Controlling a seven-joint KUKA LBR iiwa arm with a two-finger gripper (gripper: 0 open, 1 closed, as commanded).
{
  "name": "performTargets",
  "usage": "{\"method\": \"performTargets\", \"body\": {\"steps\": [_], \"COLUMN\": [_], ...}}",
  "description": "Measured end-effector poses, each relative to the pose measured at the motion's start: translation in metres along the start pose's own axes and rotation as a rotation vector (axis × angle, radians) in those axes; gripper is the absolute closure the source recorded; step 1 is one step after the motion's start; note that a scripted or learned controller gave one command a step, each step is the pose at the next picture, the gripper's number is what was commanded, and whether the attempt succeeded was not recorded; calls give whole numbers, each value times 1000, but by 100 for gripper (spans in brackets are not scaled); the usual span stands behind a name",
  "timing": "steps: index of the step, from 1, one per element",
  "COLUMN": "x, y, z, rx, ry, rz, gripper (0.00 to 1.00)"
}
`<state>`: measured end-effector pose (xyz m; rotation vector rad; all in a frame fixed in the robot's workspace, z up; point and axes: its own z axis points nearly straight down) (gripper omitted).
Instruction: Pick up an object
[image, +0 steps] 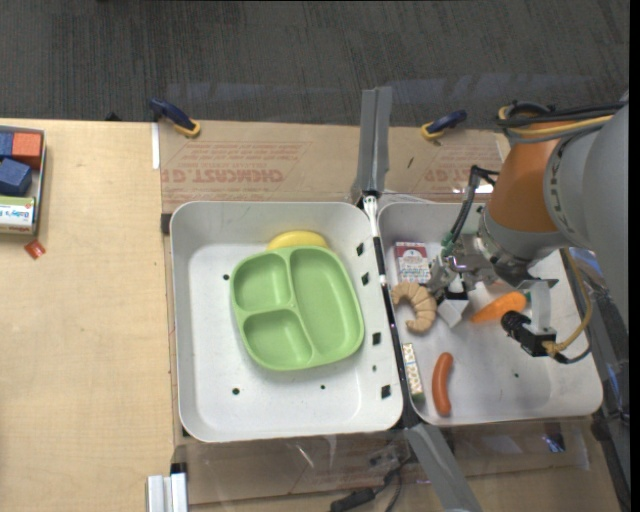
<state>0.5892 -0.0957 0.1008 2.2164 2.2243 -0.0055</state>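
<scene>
Jaws' state cannot be told as the gripper (455, 283) hangs low in the right bin (560, 400); the croissant (417, 303) lies just to its left, long axis running toward the camera, the red sausage (441, 384) nearer the front wall.

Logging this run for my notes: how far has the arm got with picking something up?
Done: the arm has reached into the right bin, its pincer low among the croissant, a carrot and a small packet. In hand: nothing visibly lifted; the grip is unclear. Left: secure one object and raise it. The sausage lies apart, untouched.
</scene>
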Motion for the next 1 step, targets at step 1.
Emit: {"method": "performTargets", "body": {"steps": [1], "x": [94], "y": [-25], "z": [-125], "rx": [1], "ry": [2], "rz": [1], "gripper": [100]}}
